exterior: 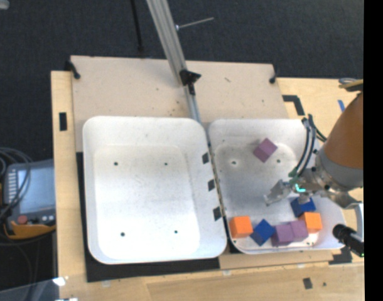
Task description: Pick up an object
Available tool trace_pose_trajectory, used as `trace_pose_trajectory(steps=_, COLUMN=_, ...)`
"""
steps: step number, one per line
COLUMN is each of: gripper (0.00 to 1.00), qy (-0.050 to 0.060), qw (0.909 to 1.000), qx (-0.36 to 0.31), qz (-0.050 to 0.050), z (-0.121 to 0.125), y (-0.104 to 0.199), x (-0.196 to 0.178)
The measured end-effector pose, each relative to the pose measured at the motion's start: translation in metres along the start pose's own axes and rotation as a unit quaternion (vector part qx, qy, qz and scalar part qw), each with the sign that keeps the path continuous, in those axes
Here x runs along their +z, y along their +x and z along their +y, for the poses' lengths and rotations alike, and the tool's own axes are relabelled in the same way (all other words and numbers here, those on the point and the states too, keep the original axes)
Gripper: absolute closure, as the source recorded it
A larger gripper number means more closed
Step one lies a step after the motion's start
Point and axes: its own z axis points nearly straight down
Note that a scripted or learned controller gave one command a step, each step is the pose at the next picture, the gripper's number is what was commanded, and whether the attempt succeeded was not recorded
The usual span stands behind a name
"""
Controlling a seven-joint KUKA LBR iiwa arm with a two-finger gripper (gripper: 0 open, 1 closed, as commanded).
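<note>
The right bin (242, 130) holds several small blocks. A purple block (265, 149) lies alone toward its far side. Along the near edge sit an orange block (242, 226), a blue block (263, 231), a purple block (289, 232) and a second orange block (312, 221). Another blue block (302, 205) lies just right of my gripper (280, 192), partly covered by the wrist. The gripper hangs low over the bin floor at mid-right, and I see nothing held in it.
The left bin (147, 127) stands beside the right one. A slanted metal pole (169, 36) rises behind the bins. The arm's orange band (348, 137) overhangs the right bin's right edge. A screen unit (28, 190) sits off the bench at left.
</note>
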Motion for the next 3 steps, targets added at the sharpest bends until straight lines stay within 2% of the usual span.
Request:
trace_pose_trajectory(steps=1, gripper=0.0, qy=-0.002, qw=1.0, qx=0.001, qz=0.0, z=0.001, y=0.001, x=-0.001)
trace_pose_trajectory(steps=2, gripper=0.0, qy=0.001, qw=1.0, qx=0.001, qz=0.0, z=0.01, y=-0.004, x=0.054)
trace_pose_trajectory(steps=3, gripper=0.0, qy=-0.003, qw=1.0, qx=0.001, qz=-0.001, z=0.011, y=-0.006, x=0.098)
